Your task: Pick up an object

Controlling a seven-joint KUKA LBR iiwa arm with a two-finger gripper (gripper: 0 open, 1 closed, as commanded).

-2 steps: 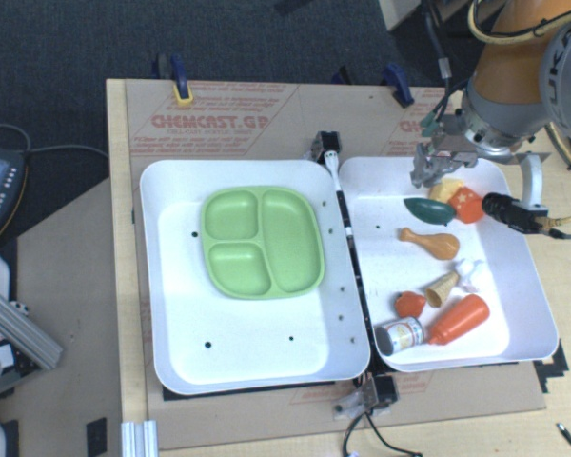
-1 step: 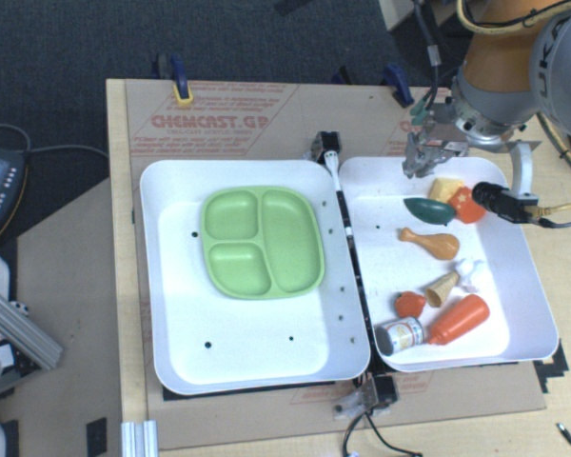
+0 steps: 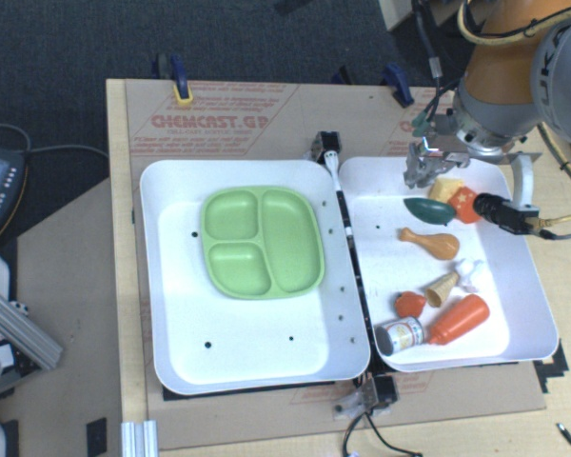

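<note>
My gripper point(image 3: 424, 173) hangs over the back of the right bin point(image 3: 379, 219), open with nothing between its fingers. Just in front of it and to its right lie a dark teal scoop-shaped piece point(image 3: 428, 209), a pale yellow block point(image 3: 444, 190) and a small orange-red piece point(image 3: 464, 205). Farther forward in the same bin are a tan drumstick point(image 3: 430, 243), a small cone point(image 3: 443, 287), a red tomato point(image 3: 409, 304), a small tin can point(image 3: 402, 335) and an orange carrot point(image 3: 460, 319).
The left bin point(image 3: 176, 293) holds a green divided plate point(image 3: 264, 241) near its middle. A black ridge separates the two bins. The arm comes in from the upper right above the right bin's back corner.
</note>
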